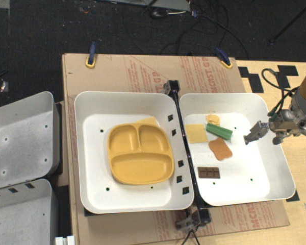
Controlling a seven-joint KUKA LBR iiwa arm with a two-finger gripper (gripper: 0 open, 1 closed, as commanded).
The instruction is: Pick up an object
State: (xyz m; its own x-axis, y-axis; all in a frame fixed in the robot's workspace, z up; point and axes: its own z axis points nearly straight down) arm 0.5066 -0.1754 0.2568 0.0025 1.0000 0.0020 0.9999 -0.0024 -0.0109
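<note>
The right bin (275, 188) holds several small objects. A pale yellow flat square (196, 133) lies near its left wall. Beside it are a small orange-yellow piece (212, 119) and a green stick (219, 131) lying at a slant. Below the stick sits an orange-brown oval piece (221, 149), and a dark brown bar (209, 173) lies further toward the front. My gripper (255, 133) hovers over the right half of this bin, to the right of the green stick and apart from every object. Nothing shows between its tips.
The left bin (86, 137) carries a yellow divided plate (141, 154). A black divider (182, 147) runs between the two bins. Both bins rest on a cardboard sheet (143, 70) held by clamps. Grey metal trays (20, 137) stand at the far left.
</note>
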